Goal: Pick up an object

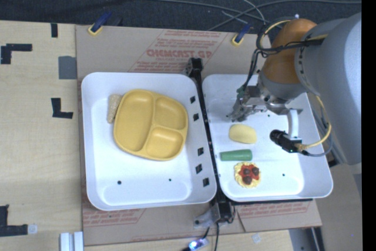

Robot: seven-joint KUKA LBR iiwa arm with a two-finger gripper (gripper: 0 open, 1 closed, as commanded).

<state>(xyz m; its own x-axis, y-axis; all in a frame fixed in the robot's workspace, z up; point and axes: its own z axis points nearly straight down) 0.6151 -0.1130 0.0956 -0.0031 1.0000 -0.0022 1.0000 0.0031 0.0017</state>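
- Tool [239,114] in right bin [311,185], far side, just above pale yellow lump [242,133]; fingers' state can't tell.
- Green stick [235,155] and small pizza piece [247,174] nearer.
- Left bin [97,144]: yellow divided plate [150,124], tan piece [113,107] at its left edge.

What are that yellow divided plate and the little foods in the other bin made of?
Yellow divided plate: likely molded plastic, with a smooth, faintly glossy surface. Pale yellow piece, green stick and small pizza: seemingly plastic toy food, in flat uniform colors.
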